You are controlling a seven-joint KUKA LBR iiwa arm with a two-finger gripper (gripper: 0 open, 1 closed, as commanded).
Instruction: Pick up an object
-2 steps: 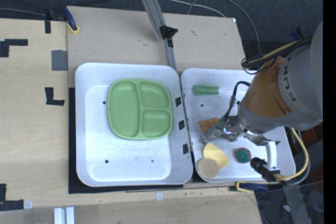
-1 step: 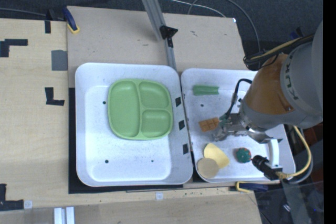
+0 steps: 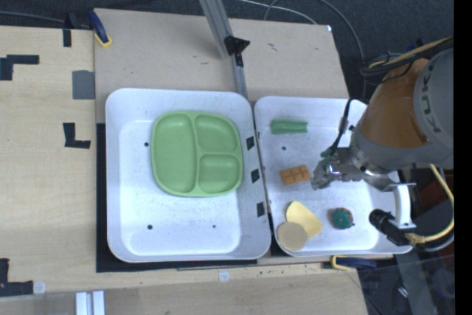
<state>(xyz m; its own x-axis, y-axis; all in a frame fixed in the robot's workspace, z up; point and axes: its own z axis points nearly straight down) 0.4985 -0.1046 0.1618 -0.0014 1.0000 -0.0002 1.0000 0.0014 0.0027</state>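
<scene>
Gripper hovering low in the right bin, among 4 small objects.

Nearest, a tan disc (image 3: 292, 235) and yellow piece (image 3: 304, 217) are sitting at the right bin's (image 3: 324, 111) front-left corner, a green-and-red ball (image 3: 341, 218) beside them toward the front edge. The gripper (image 3: 323, 177) is hanging just right of the brown waffle block (image 3: 295, 175) (its likeliest target); how wide it stands, I cannot tell, and nothing is showing in its grasp. Farther back, a green bar (image 3: 288, 127) is lying. Descending off-centre, it could be nudging the block away, closing on nothing.
</scene>
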